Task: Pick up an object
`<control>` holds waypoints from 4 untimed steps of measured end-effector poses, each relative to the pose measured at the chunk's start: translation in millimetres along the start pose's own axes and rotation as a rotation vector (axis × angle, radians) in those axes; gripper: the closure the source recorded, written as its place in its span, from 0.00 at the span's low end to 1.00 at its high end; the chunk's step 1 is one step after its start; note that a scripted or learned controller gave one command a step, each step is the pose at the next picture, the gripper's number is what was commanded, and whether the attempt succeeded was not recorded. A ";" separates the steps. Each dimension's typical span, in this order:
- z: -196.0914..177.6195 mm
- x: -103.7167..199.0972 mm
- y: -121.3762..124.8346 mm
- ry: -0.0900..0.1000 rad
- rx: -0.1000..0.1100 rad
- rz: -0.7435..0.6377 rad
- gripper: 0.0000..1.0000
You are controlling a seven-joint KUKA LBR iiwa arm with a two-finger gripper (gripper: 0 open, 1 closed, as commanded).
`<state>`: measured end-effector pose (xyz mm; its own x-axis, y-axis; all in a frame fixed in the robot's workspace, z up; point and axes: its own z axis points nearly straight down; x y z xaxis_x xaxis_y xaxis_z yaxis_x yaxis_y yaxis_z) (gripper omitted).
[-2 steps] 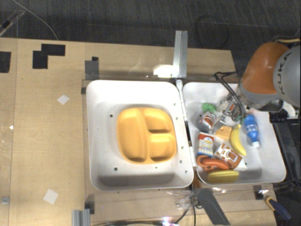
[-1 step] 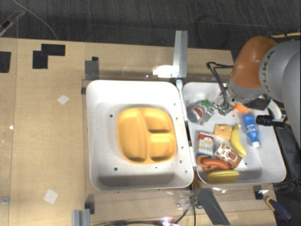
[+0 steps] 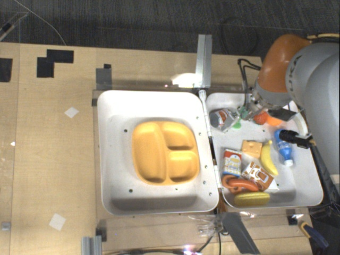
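Claw (image 3: 245, 112) low in right bin (image 3: 308, 187), far-left corner area, just beside silver-and-red packet (image 3: 222, 119) and small green piece (image 3: 237, 123); finger state cannot tell. Orange carrot-like item (image 3: 267, 119) just right of claw. Blue bottle (image 3: 283, 147), banana (image 3: 268, 160), cracker-coloured block (image 3: 251, 148), small carton (image 3: 232, 162), yellow lemon-shaped item (image 3: 252, 198) lie nearer front of same bin. Yellow divided tray (image 3: 165, 151) sits centred in left bin (image 3: 111, 153). Both bins on wooden worktop (image 3: 48, 158).
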<state>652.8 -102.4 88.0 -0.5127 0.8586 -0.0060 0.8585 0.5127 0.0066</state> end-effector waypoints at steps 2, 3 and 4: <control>-8.1 -2.2 9.1 0.021 0.044 0.215 1.00; -11.5 -3.7 13.1 0.012 0.027 0.215 0.00; -0.3 14.0 -21.7 0.001 0.000 0.453 0.00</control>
<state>627.0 -101.6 88.0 -0.0854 0.9963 -0.0018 0.9963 0.0854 0.0086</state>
